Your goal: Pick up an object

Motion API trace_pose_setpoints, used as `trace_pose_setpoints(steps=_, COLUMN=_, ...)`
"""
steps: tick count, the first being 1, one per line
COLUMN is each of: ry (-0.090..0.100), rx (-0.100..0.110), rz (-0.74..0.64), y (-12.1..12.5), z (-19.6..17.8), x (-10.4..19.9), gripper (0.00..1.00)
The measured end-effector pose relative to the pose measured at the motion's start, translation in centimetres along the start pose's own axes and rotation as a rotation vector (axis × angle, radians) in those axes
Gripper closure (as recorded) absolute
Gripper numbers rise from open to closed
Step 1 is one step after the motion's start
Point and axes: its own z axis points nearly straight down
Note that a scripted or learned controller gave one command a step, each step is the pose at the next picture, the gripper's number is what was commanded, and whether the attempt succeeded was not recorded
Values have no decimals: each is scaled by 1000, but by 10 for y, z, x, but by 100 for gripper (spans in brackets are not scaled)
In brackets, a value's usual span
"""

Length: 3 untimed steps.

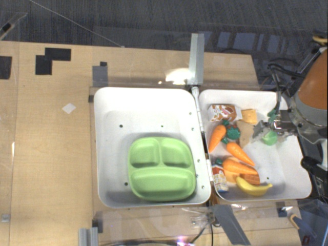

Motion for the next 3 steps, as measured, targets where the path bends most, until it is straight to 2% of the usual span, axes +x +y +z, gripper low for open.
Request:
trace_pose_setpoints(steps=1, ry=0, rx=0, rz=86, y=-3, z=125, x=38, gripper=0)
trace_pose_setpoints(steps=2, ry=1, rx=-3, rz=88, y=-1, z=114, x=38, gripper=100)
trace_pose_setpoints(steps=3, ry=1, rx=-1, rz=86, y=19, z=-22, x=123, gripper=100)
